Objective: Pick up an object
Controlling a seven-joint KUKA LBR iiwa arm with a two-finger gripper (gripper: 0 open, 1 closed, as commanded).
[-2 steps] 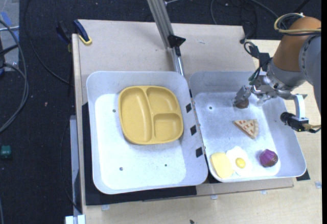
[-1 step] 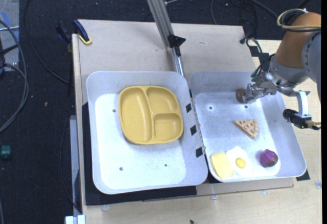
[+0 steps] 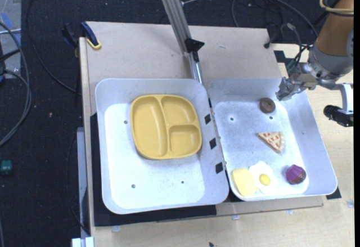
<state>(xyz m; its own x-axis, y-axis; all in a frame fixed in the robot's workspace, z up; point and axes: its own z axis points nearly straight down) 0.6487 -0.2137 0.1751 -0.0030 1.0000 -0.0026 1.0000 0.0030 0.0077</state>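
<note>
Arm: I see the grey arm (image 3: 332, 49) with its orange band reaching in from the right, its wrist over the far right corner of the right bin.
Gripper: my gripper (image 3: 283, 93) points down at the upper right part of the right bin (image 3: 242, 94); from this view I cannot tell how it is set, and I see nothing in it.
Brown disc: a small round brown piece (image 3: 266, 106) lies in the right bin, just beside the gripper tip, to its lower left.
Pizza slice: a toy wedge (image 3: 273, 140) with orange topping lies near the bin's middle, below the brown disc.
Fried egg: a white toy egg with yellow yolk (image 3: 261, 176) sits near the front edge of the right bin.
Yellow block: a pale yellow piece (image 3: 243, 182) touches the egg on its left.
Purple piece: a small purple item (image 3: 296, 174) rests at the front right of the same bin.
Left bin: I count one thing in the left bin (image 3: 112, 184), a yellow divided plate (image 3: 166, 126) with three compartments.
</note>
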